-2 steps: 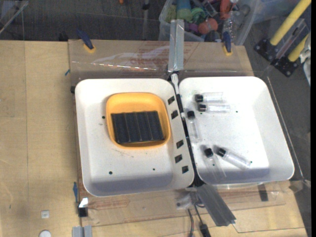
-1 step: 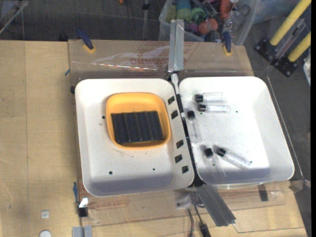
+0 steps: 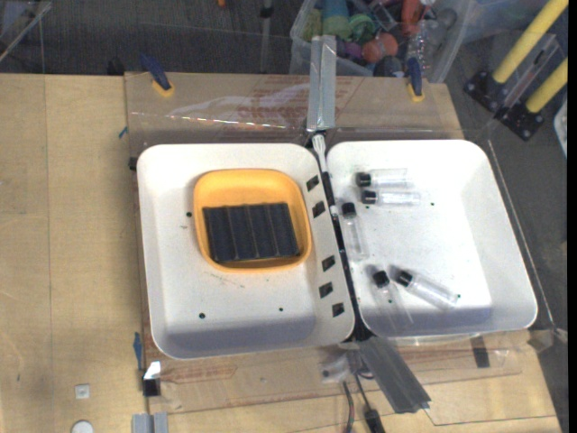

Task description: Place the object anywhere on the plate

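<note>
Clear vials (image 3: 424, 287) lay lower right; orange plate (image 3: 251, 185) sat left-centre. I judged pick pending. Pincer state: could not tell.

Plate (image 3: 206, 192) in left bin (image 3: 167, 242); vials (image 3: 388, 188) scattered in right bin (image 3: 487, 242).
</note>
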`<state>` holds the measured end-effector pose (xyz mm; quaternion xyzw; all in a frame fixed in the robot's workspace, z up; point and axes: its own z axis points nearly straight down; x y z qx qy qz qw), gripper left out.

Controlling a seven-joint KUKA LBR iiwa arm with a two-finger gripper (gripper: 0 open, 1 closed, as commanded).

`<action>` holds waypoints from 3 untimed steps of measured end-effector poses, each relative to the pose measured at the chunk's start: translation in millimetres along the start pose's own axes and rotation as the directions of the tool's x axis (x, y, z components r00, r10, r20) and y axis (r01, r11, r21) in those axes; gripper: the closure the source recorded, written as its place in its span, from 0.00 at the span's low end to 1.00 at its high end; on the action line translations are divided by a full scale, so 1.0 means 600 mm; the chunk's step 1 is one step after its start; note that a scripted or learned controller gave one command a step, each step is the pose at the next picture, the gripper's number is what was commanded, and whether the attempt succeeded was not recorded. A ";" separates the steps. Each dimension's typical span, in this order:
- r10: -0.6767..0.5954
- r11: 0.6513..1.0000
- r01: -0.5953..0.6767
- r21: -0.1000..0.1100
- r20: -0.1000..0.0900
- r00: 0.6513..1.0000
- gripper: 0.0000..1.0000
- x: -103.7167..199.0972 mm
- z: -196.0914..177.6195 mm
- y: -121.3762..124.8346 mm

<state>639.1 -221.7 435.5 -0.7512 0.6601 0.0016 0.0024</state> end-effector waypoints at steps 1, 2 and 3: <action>-0.341 0.940 0.341 -0.001 0.001 0.940 1.00 -0.013 0.000 0.012; -0.694 0.720 0.694 -0.001 -0.002 0.720 1.00 -0.027 0.001 0.038; -0.905 0.425 0.905 0.000 -0.001 0.425 1.00 -0.023 0.002 0.074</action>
